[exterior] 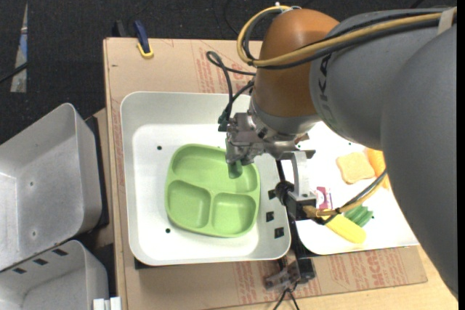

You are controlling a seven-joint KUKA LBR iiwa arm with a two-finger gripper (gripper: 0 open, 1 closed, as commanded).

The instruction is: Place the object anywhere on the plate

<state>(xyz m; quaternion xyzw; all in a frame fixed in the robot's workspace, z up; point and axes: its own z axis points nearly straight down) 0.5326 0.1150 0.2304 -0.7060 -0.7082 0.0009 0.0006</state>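
A light green divided plate (212, 191) with three compartments lies in the left white bin (142, 156). My gripper (235, 165) hangs over the plate's far right part, above its large compartment. Its fingers point down and stand close together. A small dark green object (235, 170) shows between the fingertips, just above or touching the plate's surface; I cannot tell which. The arm's orange band (294, 58) and grey wrist cover the bin's far right corner.
The right bin (396, 232) holds a toast-like slice (354, 167), an orange piece (375, 156), a yellow piece (346, 230), a green piece (358, 215) and a small pink-and-white packet (320, 197). Cables hang from the wrist. More white tubs (43, 170) stand at the left.
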